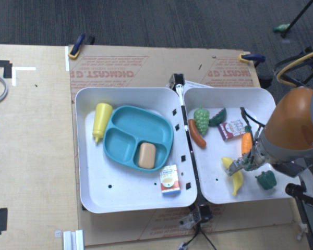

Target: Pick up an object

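My gripper is low in the right bin, coming down from the orange-banded wrist at the bin's right side. Its tip sits right at the upper end of a yellow banana lying on the bin floor, and seems to touch it. An orange carrot lies just above the gripper. A dark green vegetable rests to its right. Further left in this bin are a maroon box, green grapes, a dark green leafy item and a red sausage.
The left bin holds a teal divided plate with a tan bun in one compartment, a yellow bottle and a small carton. The bins' shared wall runs between them. Cardboard lies under both.
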`<state>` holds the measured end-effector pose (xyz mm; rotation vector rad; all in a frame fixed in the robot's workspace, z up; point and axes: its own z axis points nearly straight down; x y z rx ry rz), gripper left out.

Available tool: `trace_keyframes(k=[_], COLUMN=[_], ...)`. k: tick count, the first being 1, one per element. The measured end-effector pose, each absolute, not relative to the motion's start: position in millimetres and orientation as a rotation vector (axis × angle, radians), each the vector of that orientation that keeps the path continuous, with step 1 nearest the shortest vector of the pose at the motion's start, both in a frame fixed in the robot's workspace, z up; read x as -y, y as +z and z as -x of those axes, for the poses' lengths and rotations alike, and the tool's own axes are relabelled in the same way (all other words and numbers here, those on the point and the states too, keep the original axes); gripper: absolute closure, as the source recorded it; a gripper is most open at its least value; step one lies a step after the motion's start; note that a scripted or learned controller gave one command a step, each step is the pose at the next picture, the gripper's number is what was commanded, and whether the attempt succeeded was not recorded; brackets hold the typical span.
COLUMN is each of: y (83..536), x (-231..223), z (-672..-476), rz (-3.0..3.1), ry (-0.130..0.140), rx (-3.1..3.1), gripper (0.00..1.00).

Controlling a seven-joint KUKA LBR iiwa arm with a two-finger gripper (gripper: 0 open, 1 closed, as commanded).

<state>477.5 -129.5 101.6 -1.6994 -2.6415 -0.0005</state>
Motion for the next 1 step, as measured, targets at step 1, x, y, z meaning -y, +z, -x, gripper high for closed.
trace_keyframes(k=[1], y=[192.0], x=[38.9], z=[-480.5], rz=[1.15], ry=[0.0], rx=[2.924], gripper=[1.0])
